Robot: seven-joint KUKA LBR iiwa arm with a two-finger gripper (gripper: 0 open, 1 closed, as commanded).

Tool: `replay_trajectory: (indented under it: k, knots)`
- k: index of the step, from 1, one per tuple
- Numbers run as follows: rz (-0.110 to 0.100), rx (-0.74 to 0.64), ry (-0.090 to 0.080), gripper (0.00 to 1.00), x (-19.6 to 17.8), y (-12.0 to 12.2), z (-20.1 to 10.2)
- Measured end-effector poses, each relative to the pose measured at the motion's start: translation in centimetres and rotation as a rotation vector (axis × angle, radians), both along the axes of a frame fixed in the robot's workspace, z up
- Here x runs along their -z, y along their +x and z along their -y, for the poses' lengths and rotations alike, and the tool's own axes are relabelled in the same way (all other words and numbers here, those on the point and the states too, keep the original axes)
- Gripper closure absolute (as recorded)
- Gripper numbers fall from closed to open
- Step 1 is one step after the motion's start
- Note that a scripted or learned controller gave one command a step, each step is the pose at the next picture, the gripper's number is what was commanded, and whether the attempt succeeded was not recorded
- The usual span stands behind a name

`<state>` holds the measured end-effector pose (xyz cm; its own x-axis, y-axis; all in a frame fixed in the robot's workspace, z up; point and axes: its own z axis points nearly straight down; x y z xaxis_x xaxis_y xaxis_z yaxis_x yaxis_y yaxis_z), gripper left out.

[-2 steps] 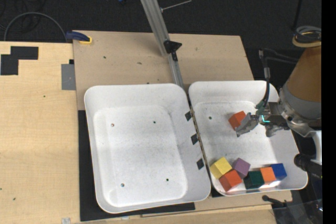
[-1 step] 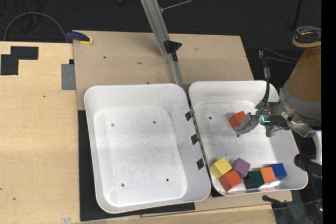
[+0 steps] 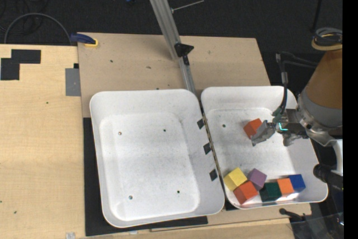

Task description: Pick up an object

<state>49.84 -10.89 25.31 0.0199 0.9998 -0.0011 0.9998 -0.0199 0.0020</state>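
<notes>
The arm reached in from the right over the right bin (image 3: 221, 99), its gripper (image 3: 267, 132) low above the bin floor and pressed close against an orange-red block (image 3: 253, 127) that lay alone near the middle of that bin. One grey finger (image 3: 260, 136) ran along the block's near right side and seemed to touch it; whether a second finger stood on the block's other side could not be made out, so I cannot tell how wide the gripper was spread or whether the block was truly caught between its fingers. The block appeared to rest on the bin floor, not lifted. The step in hand looked like the approach or the closing of the grasp on this block. The next move would call for the fingers to bracket the block on two opposite faces, squeeze, and then rise straight up; if only one finger bore on it, the block would likely just slide. The other blocks sat well apart in the near corner of the same bin: a yellow block (image 3: 235, 177), a purple block (image 3: 257, 177), a red block (image 3: 245, 192), a green block (image 3: 271, 191), an orange block (image 3: 285, 185) and a blue block (image 3: 297, 182), crowded together. The left bin (image 3: 112, 101) sat just beside.
</notes>
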Motion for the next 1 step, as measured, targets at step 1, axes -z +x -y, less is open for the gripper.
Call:
replay_trajectory:
  k: [1]
  knots:
    - [-0.011,-0.026,0.005,0.00,6.53,0.16,-13.84]
